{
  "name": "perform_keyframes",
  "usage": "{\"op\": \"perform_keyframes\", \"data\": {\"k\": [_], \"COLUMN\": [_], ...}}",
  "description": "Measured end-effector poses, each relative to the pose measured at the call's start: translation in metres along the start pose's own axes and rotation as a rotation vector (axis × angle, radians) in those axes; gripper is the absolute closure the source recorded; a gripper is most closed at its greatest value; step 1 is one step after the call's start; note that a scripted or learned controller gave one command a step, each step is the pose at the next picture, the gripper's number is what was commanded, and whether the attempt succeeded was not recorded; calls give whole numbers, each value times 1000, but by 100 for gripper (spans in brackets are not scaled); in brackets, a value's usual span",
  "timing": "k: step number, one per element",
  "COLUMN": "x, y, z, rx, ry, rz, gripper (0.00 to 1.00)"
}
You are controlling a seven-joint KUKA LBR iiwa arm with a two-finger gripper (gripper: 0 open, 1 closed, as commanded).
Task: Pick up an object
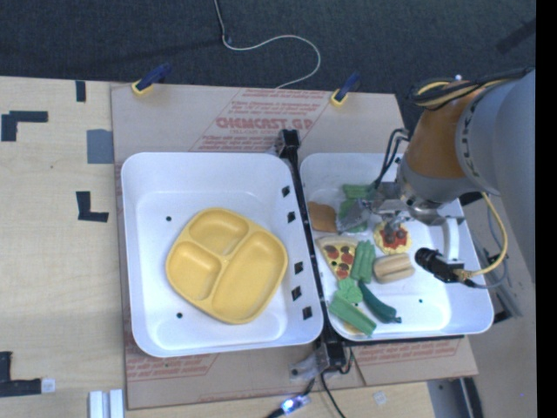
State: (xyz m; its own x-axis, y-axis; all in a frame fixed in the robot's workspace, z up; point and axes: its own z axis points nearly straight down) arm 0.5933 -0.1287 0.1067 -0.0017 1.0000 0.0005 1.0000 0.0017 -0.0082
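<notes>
The right bin (474, 313) holds a heap of toy food. In it lie a brown bun piece (322, 216), a pizza slice (337, 255), a green pickle-like piece (362, 260), a tan hot-dog bun (393, 269), a small round piece with red topping (392, 236), green leafy pieces (347, 297) and a dark green pod (378, 306). My gripper (367, 213) is low in this bin's far half, beside a green piece (355, 192) and just left of the red-topped piece. The wrist hides what lies right under it.
The left bin (139, 233) holds a yellow divided plate (224, 264). A black divider (300, 225) runs between the bins. The grey arm with its orange band (435, 138) covers the right bin's far right corner. A black cable end (439, 265) hangs over the bin's right side.
</notes>
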Motion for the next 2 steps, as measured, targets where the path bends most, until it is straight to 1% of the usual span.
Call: {"op": "perform_keyframes", "data": {"k": [1,2], "x": [0,-1], "y": [3,4], "z": [19,7], "rx": [-15,-19], "ry": [-4,-8], "rz": [1,0], "gripper": [0,100]}}
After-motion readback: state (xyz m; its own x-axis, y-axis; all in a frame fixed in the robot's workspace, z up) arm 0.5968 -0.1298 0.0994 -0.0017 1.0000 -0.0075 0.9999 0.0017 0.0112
